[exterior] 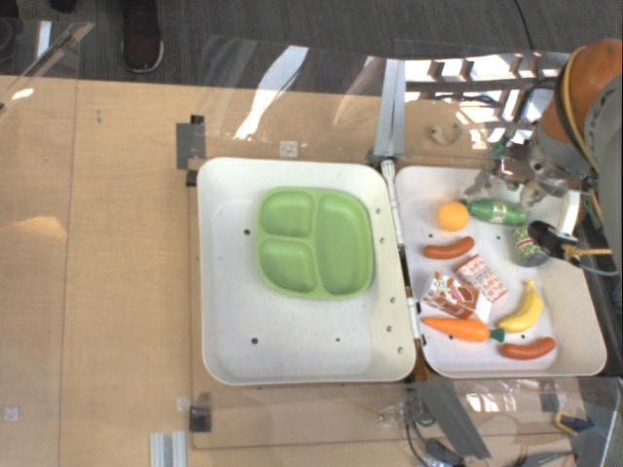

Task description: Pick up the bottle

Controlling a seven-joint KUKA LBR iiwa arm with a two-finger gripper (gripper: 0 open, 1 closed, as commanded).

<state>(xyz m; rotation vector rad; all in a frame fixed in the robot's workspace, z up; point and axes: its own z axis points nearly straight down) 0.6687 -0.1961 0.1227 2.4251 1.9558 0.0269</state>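
A wooden bench [97, 261] seen from above at a slant carries two shallow white bins side by side. The left bin [234, 348] holds a green divided plate [316, 241] lying flat near its middle, with three compartments.

The right bin [584, 358] holds the food items. The bottle [496, 212], green with a lighter label, lies on its side near the bin's far edge, towards the far right corner. Just beside it on the left sits an orange [452, 216]. A sausage [448, 250] lies just nearer than the orange. Two small red-and-white packets [465, 288] lie together around the bin's middle. A carrot [458, 329] lies towards the near edge, a yellow banana [526, 309] curves beside it on the right, and a second sausage [527, 348] rests close to the near right corner. A dark green can [531, 246] sits by the right edge.

The grey arm with its orange band [589, 95] reaches in over the far right corner of the right bin, bent downward at the wrist. The gripper [508, 191] hangs directly above the bottle, very close to it. Whether it is touching or gripping the bottle cannot be told, nor how its end stands.
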